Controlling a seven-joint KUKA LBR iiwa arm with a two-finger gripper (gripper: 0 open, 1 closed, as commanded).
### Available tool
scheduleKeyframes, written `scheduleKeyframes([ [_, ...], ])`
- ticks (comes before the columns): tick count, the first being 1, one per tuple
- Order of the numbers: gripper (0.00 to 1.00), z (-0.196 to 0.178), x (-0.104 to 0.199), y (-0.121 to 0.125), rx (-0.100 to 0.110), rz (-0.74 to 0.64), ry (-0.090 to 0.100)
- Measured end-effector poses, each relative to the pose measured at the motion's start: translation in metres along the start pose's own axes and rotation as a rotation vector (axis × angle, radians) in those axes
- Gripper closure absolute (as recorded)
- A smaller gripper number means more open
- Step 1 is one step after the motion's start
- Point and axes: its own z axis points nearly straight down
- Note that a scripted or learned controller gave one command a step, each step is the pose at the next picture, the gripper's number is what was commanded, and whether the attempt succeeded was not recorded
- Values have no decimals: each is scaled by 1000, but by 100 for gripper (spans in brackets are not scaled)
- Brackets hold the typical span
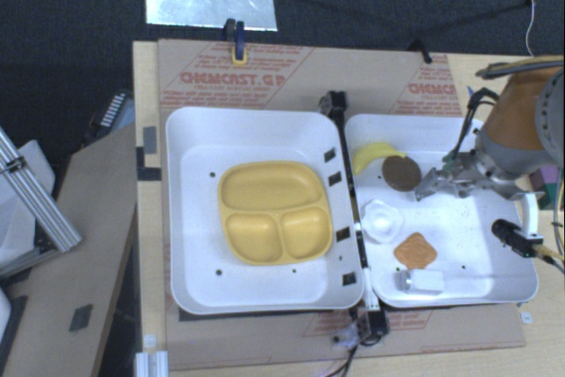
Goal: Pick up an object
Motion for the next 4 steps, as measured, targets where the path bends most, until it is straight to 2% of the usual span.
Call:
scheduleKeyframes([
  [1,100,-15,-1,2,-7,-1,-2],
  [2,100,-79,2,8,-10,-2,-3],
  [3,100,-121,1,9,-8,-2,-3],
  [4,100,-132,48,19,-6,-6,0],
])
